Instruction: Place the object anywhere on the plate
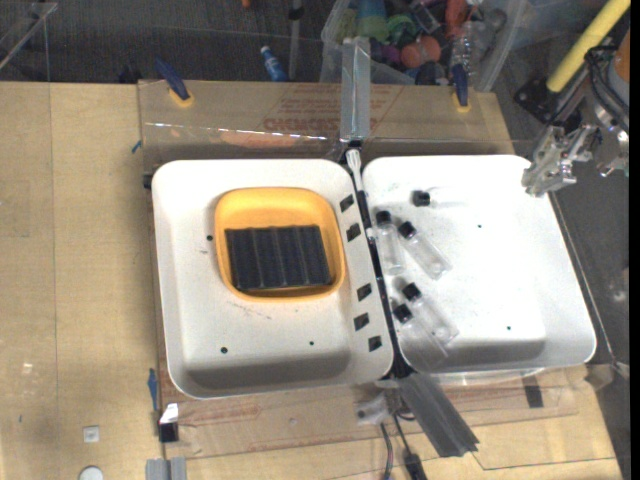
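Two shallow white plastic bins are seen side by side on the wooden bench. In the left white bin (190,298), an orange square plate with rounded corners (278,208) is set slightly toward twelve o'clock of the bin's centre. A dark ribbed rectangular slab (278,256) lies flat on the plate, covering its half toward six o'clock, with the orange rim exposed around it and a wider bare area left at twelve o'clock.

A dark central divider with black tabs (362,268) is seen between the bins, running from twelve to six o'clock.

In the right white bin (520,268), several small clear vials with black caps are scattered along the nine o'clock side, close to the divider. One clear black-capped vial (422,250) lies tilted near the bin's ten o'clock area, and another clear black-capped vial (425,313) lies toward seven o'clock, its body hard to make out against the white floor. A small black cap-like piece (420,199) is seen near eleven o'clock, apart from the others.

The metal two-finger gripper (545,173) is found at the two o'clock corner of the right bin, over its rim, well apart from the vials and the plate. Nothing is seen between its fingers; their spread cannot be told.
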Motion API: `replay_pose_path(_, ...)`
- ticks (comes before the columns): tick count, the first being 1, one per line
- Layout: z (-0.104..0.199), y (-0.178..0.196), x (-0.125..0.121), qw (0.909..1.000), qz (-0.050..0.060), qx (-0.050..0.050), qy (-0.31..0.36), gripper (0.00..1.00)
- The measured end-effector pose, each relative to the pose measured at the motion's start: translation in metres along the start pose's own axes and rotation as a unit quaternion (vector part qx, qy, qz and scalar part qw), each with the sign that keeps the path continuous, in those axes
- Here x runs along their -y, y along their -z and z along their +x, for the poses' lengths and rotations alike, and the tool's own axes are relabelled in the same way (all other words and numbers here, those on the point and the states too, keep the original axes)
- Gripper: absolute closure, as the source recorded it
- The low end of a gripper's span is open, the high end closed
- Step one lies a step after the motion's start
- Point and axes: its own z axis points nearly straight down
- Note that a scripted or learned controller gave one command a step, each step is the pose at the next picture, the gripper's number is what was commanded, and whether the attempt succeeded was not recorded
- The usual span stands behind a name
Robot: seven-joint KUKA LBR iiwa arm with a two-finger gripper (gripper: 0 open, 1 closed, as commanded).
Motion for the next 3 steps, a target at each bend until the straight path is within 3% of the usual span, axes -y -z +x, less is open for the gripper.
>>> replay_pose_path(1, -0.012, -0.005, 0.007, 0.9991, 0.002, -0.003, 0.043, 1.0)
replay_pose_path(2, -0.015, 0.029, 0.007, 0.9887, 0.002, -0.002, 0.15, 1.0)
replay_pose_path(3, -0.014, -0.001, 0.007, 0.9851, 0.0, -0.006, 0.172, 1.0)
